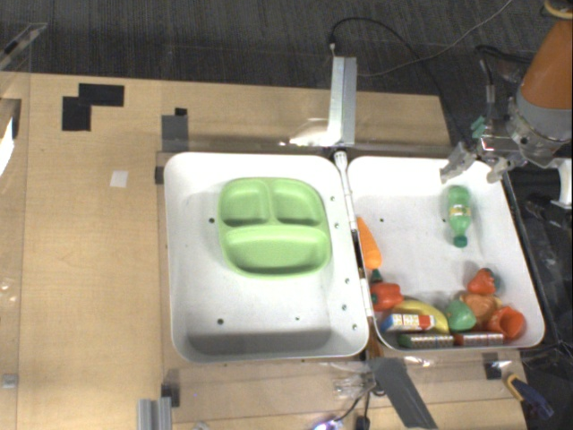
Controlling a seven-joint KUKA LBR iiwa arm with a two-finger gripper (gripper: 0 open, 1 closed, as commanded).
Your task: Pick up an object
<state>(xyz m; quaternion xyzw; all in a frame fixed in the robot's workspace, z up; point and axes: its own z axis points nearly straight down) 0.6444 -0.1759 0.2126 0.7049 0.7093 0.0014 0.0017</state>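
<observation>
**A:** Where does the arm stand?

**B:** The gripper (pixel 474 158) hangs over the far right corner of the right bin (pixel 407 182). Its fingers (pixel 455 162) are spread apart with nothing between them.

**A:** And what is closest to take?

**B:** The green bottle (pixel 457 213). It lies on its side just below the fingers, alone on the bin floor, its cap pointing toward the near end. Everything else is farther: an orange carrot (pixel 368 245) well to the left of the fingers against the divider, and a crowded heap in the bin's near corner, including a banana (pixel 414 315), a red pepper (pixel 481 281) and an orange cup (pixel 510 322).

**A:** So go for the bottle?

**B:** I would. It has open floor all round, so the fingers can come down without nudging a neighbour. The heap would likely give a bad grip.

**A:** How should it close?

**B:** Across the bottle's width, at the thick middle of the body, not the narrow neck. Being round, it may roll away if one finger touches first, so centre over it, then descend straight.

**A:** Anything to avoid?

**B:** The bin wall to the right of the fingers; keep the outer finger off it. The green tray (pixel 272 225) sits in the left bin (pixel 192 240), well away and no concern.
</observation>
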